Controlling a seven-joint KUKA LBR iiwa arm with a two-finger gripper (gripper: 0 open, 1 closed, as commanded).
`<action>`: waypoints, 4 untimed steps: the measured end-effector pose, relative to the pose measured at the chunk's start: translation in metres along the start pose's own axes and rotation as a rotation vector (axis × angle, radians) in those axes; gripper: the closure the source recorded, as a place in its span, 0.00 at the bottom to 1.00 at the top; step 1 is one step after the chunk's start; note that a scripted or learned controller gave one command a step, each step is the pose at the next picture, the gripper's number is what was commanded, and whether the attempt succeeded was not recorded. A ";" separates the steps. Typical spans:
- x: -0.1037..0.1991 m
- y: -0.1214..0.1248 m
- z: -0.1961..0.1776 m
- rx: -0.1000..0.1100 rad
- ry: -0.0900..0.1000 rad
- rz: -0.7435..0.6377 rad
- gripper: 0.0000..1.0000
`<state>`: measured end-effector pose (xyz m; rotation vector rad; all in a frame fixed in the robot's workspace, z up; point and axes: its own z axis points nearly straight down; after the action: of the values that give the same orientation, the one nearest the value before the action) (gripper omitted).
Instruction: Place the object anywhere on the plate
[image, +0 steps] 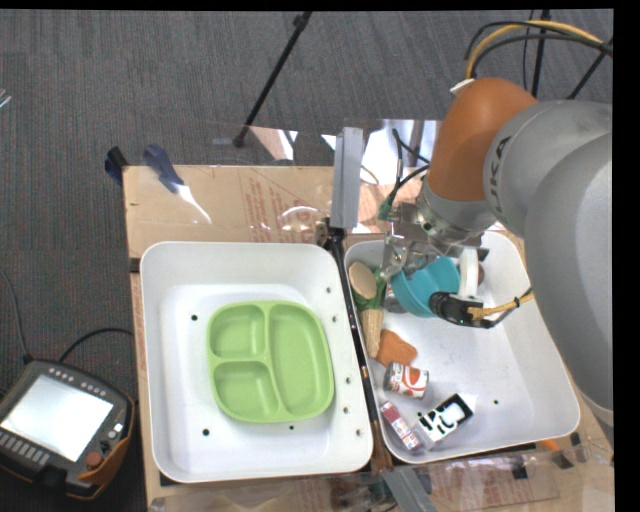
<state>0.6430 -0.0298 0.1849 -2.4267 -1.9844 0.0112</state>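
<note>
Plate (270, 360): pale green. Bins (165, 300): white. Cup (425, 285): teal. Can (406, 379): red and white. Wedge (395, 348) at its twelve o'clock: orange, possibly bread. Arm's band (480, 135): orange.

A light green plastic three-compartment plate (270, 361) lay flat, bare, in the middle of the left white bin (180, 270).

You have two bins side by side on the bench: the left bin (160, 300) holds a plate (270, 360) at its middle. In the right bin (545, 380), a cup (425, 288) lies at the far end under the arm (520, 170). A cone (372, 325) lies along the left wall, a can (406, 379) near the middle, and a box (446, 417) at the near edge. A tablet (60, 425) sits off the bench, near left.
</note>
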 end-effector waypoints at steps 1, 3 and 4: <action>0.029 -0.134 -0.074 -0.006 0.002 0.038 1.00; 0.141 -0.099 -0.011 -0.003 0.002 0.041 1.00; 0.161 -0.159 -0.098 -0.009 0.002 -0.043 1.00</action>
<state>0.5197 0.1596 0.2844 -2.3873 -2.0397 -0.0002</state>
